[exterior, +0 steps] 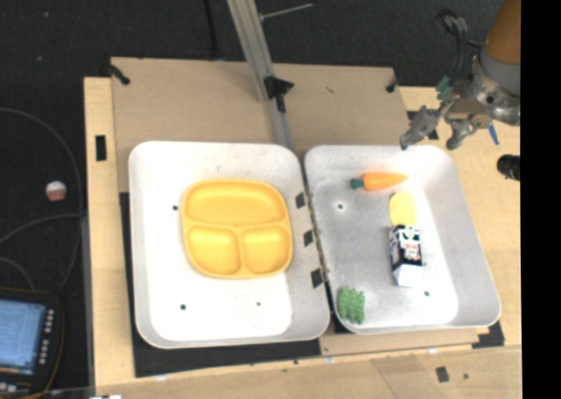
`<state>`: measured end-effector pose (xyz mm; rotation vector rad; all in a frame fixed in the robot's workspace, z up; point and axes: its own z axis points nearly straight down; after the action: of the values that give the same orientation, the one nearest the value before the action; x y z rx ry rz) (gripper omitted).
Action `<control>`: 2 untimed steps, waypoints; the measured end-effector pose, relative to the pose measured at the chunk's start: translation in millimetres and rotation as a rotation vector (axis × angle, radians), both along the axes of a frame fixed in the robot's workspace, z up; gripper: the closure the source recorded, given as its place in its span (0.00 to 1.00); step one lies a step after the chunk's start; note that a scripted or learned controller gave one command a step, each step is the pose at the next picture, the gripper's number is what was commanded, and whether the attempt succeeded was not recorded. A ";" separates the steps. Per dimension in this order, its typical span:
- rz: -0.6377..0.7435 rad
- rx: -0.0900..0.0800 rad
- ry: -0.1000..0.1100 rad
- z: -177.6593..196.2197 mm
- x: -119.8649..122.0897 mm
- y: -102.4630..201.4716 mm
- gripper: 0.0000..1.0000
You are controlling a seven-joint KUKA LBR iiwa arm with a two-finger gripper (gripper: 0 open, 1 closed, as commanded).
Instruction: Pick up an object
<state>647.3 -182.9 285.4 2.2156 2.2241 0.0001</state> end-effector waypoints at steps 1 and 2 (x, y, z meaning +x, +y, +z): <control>0.000 -0.001 0.001 0.1 -0.1 -0.5 0.00; -0.004 -0.002 0.004 -41.9 -3.2 -1.5 0.00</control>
<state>644.1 -184.4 243.5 2.2215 2.2210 -0.0068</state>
